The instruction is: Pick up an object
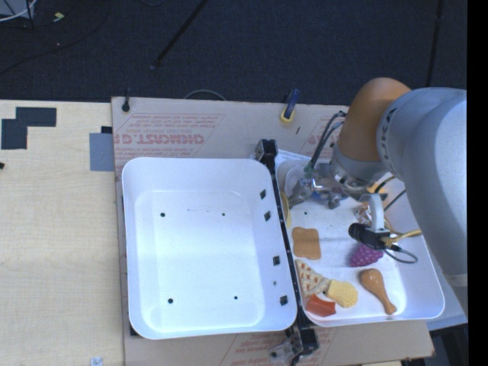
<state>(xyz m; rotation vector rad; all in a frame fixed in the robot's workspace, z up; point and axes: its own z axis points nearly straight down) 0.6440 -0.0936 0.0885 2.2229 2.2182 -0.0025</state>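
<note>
Pincer [314, 191] low at back of right bin [427, 300], grip state unclear. Nearby: toast slice [306, 242], purple grapes [365, 255], drumstick [377, 288], waffle [309, 278].

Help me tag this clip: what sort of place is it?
Probably a robotics lab bench: a robot arm reaches over two white bins, toy food lies in one, and cables trail on the dark floor.
</note>
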